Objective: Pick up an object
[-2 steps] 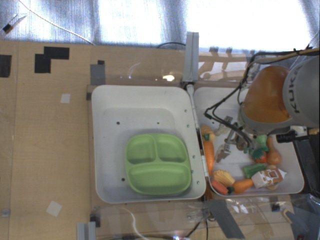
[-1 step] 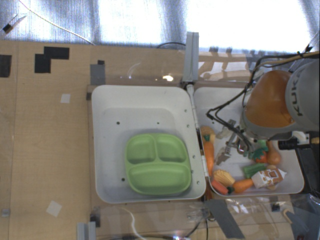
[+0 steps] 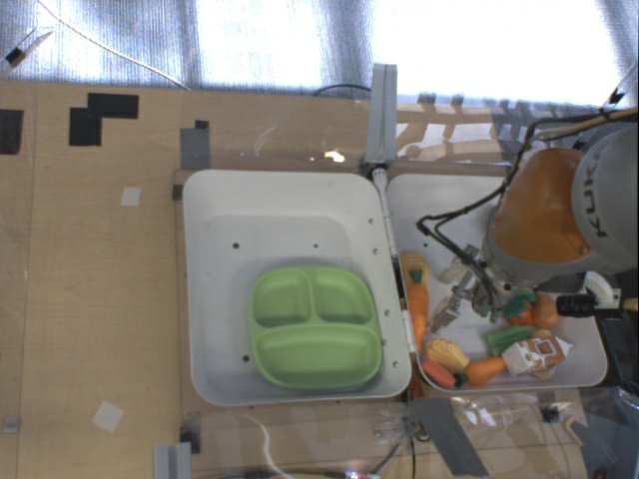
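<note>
A crowd of small toy foods packs the near end of the right bin [image 3: 595,367]: a corn cob [image 3: 446,352], an orange carrot piece [image 3: 484,370], a green piece [image 3: 507,337] and a small carton [image 3: 535,353] lie touching or just beside one another, with a long carrot [image 3: 417,307] along the left wall. Any of them would serve as the object to pick, and that closeness is the hazard; jaws coming down here could straddle two pieces, or nudge one aside and close on nothing. Just above the pile, the gripper [image 3: 467,292] hangs low over the bin's middle, and whether its jaws are spread or clenched cannot be told at this angle; nothing is seen between them. Rounded, slick-looking toys may also squirt out sideways under pressure. A dark cable [image 3: 449,214] loops close by and could snag. In the left bin [image 3: 210,267] lies a green divided plate [image 3: 316,325], well apart. Farther back, the bench [image 3: 90,267] runs to a bright backdrop.
</note>
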### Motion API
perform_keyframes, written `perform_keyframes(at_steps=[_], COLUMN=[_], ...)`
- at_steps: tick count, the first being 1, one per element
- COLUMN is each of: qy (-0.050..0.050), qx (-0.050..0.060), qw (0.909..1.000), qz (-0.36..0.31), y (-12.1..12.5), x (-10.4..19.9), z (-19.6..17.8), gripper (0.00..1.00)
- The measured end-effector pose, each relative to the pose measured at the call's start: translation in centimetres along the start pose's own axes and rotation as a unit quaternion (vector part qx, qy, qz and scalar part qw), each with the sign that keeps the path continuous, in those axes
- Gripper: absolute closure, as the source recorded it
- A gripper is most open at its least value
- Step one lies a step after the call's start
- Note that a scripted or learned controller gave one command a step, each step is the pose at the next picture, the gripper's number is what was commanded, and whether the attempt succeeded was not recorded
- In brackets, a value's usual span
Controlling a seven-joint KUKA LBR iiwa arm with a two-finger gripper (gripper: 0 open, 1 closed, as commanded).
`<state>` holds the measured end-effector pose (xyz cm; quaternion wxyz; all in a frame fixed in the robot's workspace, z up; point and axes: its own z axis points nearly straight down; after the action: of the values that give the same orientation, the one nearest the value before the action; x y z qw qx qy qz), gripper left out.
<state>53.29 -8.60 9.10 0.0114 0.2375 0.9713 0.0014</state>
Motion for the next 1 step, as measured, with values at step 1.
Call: perform_keyframes(at_steps=[1], qy=[-0.002], qx=[-0.001], qw=[0.9986], qz=[0.054], y=[-1.84], x=[3.33], z=[-0.14], gripper=[0.00])
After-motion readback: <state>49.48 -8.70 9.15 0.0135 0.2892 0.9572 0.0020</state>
